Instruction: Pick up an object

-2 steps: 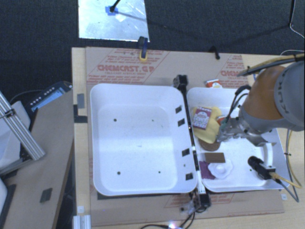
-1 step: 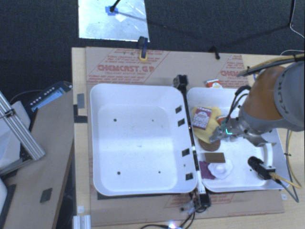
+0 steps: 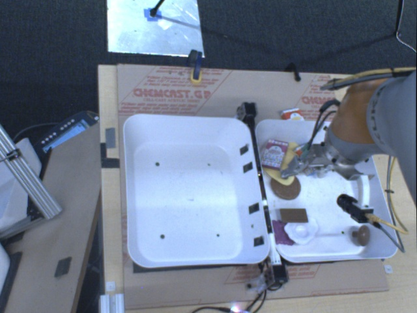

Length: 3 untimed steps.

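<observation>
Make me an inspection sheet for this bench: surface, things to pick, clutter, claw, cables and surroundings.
Surface: left white plastic bin and right white plastic bin, side by side on a red-printed brown cardboard sheet.
Job's things: all in the right bin: round brown disc, dark brown rectangular block, pink-and-white printed packet, lumpy white piece, small brown ball.
Clutter: small orange-and-white item behind the right bin, outside it.
Claw: claw low over the right bin, between packet and disc; grip unclear.
Cables: thin black cable across the dark carpet, upper right.
Surroundings: shiny metal plate on carpet; silver aluminium rail at left.
</observation>
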Available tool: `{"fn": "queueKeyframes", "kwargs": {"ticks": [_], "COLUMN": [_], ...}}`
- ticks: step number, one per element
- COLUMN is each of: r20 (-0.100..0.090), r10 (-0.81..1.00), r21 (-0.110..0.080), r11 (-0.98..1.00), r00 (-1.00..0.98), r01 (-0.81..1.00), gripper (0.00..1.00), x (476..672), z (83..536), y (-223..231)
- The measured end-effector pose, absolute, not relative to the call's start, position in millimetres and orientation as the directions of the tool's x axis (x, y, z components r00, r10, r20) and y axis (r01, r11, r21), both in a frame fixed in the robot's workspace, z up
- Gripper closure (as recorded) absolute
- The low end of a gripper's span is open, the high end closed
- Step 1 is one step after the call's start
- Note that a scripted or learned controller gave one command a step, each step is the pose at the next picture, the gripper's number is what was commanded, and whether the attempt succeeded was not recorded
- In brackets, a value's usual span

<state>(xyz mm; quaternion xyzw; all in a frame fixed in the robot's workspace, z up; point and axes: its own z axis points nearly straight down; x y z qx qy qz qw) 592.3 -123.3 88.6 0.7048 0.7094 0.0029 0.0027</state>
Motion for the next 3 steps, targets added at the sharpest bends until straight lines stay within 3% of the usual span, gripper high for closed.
{"fn": "queueKeyframes", "kwargs": {"ticks": [1,2,3], "r20": [-0.001,-0.002,0.000], "r10": [1.000,1.000,1.000], "r21": [0.007,0.010,0.012], "r11": [-0.002,0.009,0.009], "r00": [0.002,-0.009,-0.009], "r01": [1.000,1.000,1.000], "gripper": [0.00,0.00,1.00], "x": [523.7,610.1,609.1], "z": [88,88,100], "y": [-128,-103,-104]}}
